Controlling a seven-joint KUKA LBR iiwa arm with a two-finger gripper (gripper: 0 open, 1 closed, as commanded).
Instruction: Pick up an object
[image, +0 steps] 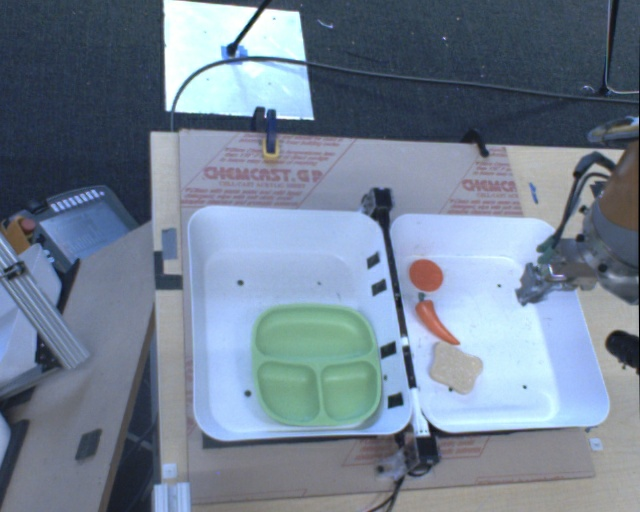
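Bins first: left bin (215, 300) with green divided tray (318, 362); right bin (560, 390) with bread slice (455, 368), orange carrot (436, 320), red-orange disc (426, 274) near its left wall. Tool (530, 285) over right side, well apart from all three, nothing visibly gripped; open or closed, cannot tell. Pick not yet begun, by the look.

My surface (560, 170) carries two white bins side by side: the left bin (215, 300) and the right bin (560, 380) (touching along their inner rims), both on a printed cardboard sheet (330, 170).
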